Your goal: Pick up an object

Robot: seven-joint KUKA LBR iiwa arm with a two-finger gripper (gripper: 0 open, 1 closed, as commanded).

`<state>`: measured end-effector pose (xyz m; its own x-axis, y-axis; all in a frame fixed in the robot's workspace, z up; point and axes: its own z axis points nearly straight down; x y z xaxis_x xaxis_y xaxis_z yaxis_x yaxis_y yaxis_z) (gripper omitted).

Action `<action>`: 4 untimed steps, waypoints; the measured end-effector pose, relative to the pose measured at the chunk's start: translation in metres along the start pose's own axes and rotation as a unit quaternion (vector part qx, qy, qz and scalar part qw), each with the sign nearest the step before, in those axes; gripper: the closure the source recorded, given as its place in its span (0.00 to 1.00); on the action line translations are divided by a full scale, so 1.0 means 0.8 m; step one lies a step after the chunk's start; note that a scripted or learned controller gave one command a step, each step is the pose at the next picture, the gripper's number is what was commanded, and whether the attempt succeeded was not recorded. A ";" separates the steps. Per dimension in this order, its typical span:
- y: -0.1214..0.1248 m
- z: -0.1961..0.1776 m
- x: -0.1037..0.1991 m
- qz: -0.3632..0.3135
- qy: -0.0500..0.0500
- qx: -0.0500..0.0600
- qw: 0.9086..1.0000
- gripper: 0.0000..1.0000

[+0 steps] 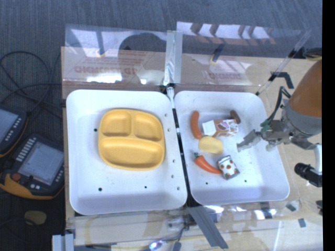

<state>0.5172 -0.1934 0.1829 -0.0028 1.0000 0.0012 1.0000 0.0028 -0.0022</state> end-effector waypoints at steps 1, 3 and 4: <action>0.069 0.116 0.075 -0.001 -0.002 -0.008 1.000 0.00; 0.163 0.113 0.094 0.007 -0.003 0.023 1.000 1.00; 0.134 -0.038 0.160 0.000 -0.001 0.000 1.000 1.00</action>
<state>0.6245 -0.0655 0.2129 -0.0029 1.0000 -0.0013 1.0000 0.0029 -0.0014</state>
